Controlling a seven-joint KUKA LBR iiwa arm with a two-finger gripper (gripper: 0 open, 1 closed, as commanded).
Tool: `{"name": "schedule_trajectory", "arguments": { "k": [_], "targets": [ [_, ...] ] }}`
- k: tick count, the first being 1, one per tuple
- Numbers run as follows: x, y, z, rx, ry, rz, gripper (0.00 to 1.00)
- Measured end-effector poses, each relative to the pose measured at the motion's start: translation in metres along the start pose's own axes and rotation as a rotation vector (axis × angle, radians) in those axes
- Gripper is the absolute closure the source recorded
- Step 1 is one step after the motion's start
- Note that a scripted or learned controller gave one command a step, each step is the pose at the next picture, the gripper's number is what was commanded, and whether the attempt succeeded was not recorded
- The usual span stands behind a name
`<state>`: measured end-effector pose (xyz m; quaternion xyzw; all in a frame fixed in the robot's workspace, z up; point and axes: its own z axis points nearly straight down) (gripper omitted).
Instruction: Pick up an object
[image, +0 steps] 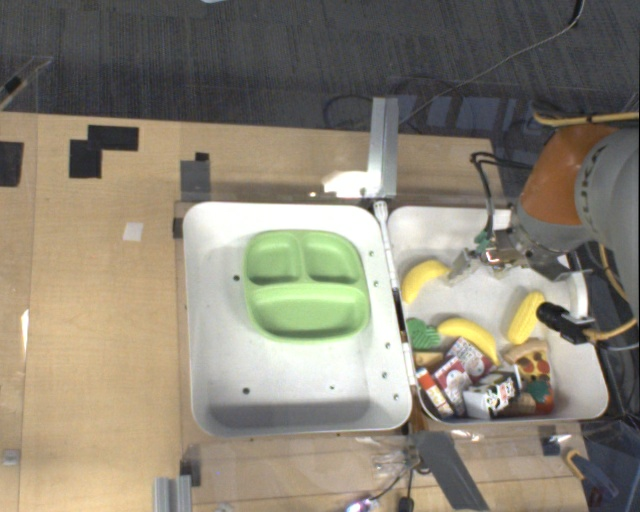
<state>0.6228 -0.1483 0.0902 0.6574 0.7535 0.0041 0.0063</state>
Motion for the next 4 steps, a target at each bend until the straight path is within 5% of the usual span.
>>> {"name": "schedule_trajectory", "arguments": {
  "k": [1, 2, 3, 4],
  "targets": [
    [0.0, -0.071, -0.003, 0.0, 0.0, -0.028, 0.0],
    [-0.003, -0.009, 0.0, 0.003, 0.001, 0.087, 0.0],
    [-0.002, -0.071, -0.003, -0.002, -0.001, -0.035, 0.0],
    [0.029, -0.059, -0.122, 0.006, 0.002, -0.214, 0.0]
  ]
}}
